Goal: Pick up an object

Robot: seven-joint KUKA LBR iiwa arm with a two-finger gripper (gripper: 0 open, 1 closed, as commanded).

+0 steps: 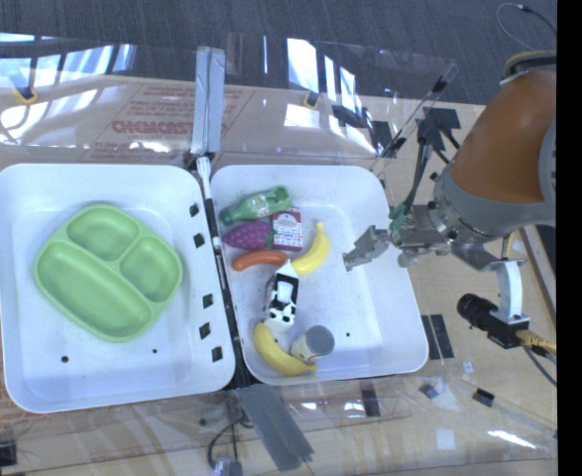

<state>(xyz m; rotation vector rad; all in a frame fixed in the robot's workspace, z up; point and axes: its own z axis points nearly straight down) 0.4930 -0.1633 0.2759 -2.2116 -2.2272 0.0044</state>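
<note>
From overhead, the gripper (362,251) hung above the right bin (400,315), its jaws' state impossible to tell. Nearest lay a banana (315,251), mid-bin; it looked light, smooth, stiff, best pinched across its middle.

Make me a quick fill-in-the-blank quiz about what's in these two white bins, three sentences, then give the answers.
1. The green divided plate lies in the ____ bin.
2. The number of yellow bananas in the right bin, one near the orange carrot and one near the front edge, is ____.
3. The black-and-white cow toy lies in the same bin as the purple ____.

Answers: left; two; grapes
</note>
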